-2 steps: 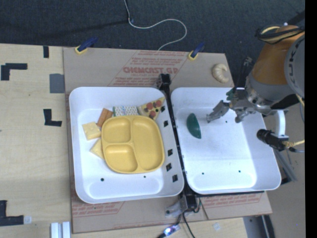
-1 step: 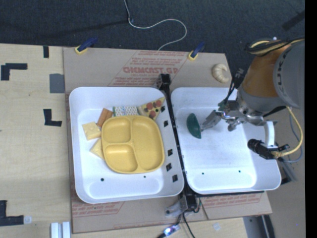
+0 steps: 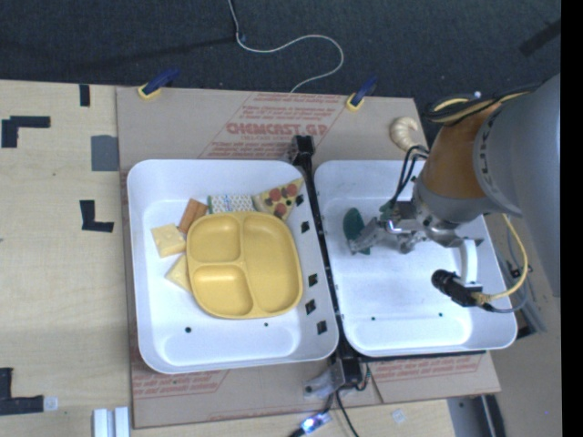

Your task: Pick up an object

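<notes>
The arm point(image 3: 474, 167) reached in from the right over the right bin point(image 3: 410, 321), its orange band above the wrist. The gripper point(image 3: 366, 238) sat low near that bin's upper left part, right against a small dark green object point(image 3: 353, 221) lying on the bin floor close to the wall shared with the other bin. The green object touched or overlapped the finger ends, but whether it sat between them could not be told, nor whether the gripper was clenched or released, since the metal parts blurred together there.

The left bin point(image 3: 155, 321) held a yellow divided plate point(image 3: 244, 264) in its middle. Flat pieces lay around the plate's upper and left edges: a pale yellow square point(image 3: 168, 239), an orange-brown piece point(image 3: 192, 214), and a patterned strip point(image 3: 273, 197) along the top. A white cable point(image 3: 291, 48) curled over the dark floor beyond the bench
</notes>
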Action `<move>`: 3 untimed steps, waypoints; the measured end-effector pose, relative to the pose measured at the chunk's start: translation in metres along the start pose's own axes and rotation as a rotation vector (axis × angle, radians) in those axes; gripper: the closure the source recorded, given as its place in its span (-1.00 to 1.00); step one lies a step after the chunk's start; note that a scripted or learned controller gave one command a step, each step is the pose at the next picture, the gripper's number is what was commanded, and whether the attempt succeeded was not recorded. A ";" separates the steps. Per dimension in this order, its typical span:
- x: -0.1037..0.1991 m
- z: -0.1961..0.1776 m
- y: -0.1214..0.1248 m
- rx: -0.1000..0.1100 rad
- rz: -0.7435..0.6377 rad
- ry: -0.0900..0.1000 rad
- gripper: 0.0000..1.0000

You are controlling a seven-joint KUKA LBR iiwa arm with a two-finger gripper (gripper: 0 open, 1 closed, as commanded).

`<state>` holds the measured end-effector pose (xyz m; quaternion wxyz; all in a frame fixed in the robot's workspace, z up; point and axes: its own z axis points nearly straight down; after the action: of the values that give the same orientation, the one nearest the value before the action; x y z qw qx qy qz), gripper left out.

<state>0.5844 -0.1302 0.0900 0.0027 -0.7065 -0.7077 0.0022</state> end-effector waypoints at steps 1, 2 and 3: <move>0.000 0.005 0.000 -0.006 0.001 -0.002 -1.00; 0.000 -0.005 0.000 -0.007 0.001 -0.003 1.00; 0.003 -0.060 -0.009 -0.009 0.000 -0.001 1.00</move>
<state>0.5760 -0.1269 0.1503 -0.0008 -0.7066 -0.7076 -0.0009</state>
